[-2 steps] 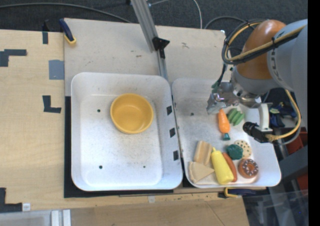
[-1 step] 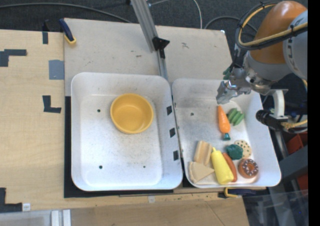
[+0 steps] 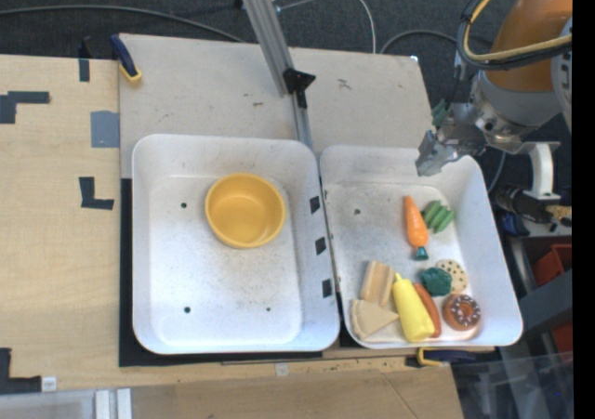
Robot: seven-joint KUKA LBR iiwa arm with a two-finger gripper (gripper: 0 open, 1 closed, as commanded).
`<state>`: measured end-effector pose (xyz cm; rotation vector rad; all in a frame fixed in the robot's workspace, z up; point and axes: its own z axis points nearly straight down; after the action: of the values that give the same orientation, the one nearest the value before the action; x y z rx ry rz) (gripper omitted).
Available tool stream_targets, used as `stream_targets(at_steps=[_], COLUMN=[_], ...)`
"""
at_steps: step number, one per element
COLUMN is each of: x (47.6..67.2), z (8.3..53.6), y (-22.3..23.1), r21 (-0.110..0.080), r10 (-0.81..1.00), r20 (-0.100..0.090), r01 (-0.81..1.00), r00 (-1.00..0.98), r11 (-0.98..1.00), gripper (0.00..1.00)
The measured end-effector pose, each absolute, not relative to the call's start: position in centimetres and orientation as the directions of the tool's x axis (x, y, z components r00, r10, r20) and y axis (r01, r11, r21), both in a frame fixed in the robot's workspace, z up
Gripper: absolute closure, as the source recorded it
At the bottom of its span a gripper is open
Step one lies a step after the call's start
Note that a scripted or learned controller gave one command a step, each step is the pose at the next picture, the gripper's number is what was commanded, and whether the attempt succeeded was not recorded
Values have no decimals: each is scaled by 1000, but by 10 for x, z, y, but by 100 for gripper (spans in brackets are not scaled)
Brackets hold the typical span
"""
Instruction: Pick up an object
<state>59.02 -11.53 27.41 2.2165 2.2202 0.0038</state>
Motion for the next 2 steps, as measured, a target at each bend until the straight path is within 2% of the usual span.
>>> stream_targets(at_steps=[2], x=[586], z=[270], y=[-15], r21=[-3], r10=[1000], r20=[1], r01=[1000], r00=[-6], r11=[6], gripper=[100])
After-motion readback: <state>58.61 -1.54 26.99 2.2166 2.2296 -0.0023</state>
